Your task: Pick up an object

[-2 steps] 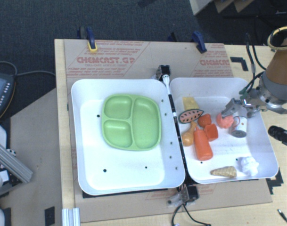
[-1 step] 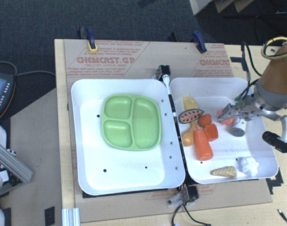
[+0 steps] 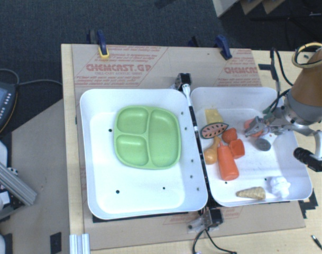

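Risk of a miss: the claw hangs over bare bin floor, with the toys bunched apart from it.

Nearest the camera in the right bin [image 3: 294, 194] lie a tan cone-shaped piece [image 3: 251, 193] and a crumpled white wad [image 3: 279, 185], both near the front wall; a grab there could jam against the rim. Further in, the orange bottle-shaped toy [image 3: 228, 162] touches a red block [image 3: 236, 148] and a yellow piece [image 3: 213, 116], with a dark seeded slice [image 3: 214, 129] lying over them. Closing on that cluster could catch two things or push them apart. The gripper [image 3: 257, 129] sits to the right of the cluster, low near a grey disc [image 3: 263, 144]; whether its fingers are apart or together, I cannot tell. In the left bin, well apart, rests a green divided plate [image 3: 148, 137].
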`<act>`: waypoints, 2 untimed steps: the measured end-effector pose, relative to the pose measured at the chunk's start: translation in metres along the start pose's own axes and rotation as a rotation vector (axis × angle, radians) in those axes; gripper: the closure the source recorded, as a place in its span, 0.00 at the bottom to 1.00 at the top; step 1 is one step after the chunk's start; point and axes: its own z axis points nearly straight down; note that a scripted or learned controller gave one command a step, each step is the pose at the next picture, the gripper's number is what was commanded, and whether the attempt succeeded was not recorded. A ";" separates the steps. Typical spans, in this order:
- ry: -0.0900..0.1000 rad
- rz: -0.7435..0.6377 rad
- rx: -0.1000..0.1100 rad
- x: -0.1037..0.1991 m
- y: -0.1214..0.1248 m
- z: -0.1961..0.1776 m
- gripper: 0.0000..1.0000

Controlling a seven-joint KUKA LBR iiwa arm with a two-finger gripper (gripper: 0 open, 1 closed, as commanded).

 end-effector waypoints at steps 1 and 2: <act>-0.006 -0.001 -0.009 -0.001 0.003 -0.012 1.00; 0.011 -0.003 0.015 0.008 0.004 -0.068 1.00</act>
